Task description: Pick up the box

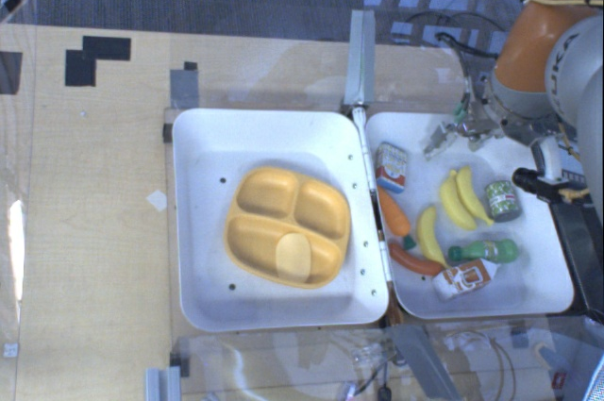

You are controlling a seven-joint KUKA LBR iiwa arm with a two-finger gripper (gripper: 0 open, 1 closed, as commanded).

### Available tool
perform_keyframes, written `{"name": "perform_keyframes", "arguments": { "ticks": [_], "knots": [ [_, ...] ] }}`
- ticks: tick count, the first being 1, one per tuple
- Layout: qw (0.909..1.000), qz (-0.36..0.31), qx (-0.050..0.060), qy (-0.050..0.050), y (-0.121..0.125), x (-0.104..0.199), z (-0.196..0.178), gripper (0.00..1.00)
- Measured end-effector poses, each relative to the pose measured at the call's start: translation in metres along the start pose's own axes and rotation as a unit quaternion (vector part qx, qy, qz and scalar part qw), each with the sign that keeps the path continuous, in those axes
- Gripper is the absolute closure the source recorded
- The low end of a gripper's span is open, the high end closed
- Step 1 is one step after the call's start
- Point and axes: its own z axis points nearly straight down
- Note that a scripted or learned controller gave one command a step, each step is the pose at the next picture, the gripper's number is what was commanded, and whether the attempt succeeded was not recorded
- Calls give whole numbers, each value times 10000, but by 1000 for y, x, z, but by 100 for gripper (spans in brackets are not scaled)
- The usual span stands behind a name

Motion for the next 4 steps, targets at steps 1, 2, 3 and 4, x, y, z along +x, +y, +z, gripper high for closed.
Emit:
{"name": "perform_keyframes", "arguments": {
  "ticks": [1, 2, 3, 4],
  "knots": [
    [9995, -314, -13, -6, -13, 29, 22, 0],
    [9997, -250, 1, -12, 12, 67, 22, 0],
    [10000, -21, -17, -5, -18, 73, 21, 0],
    [10000, -33, -62, -4, -15, 74, 8, 100]
  ]
}}
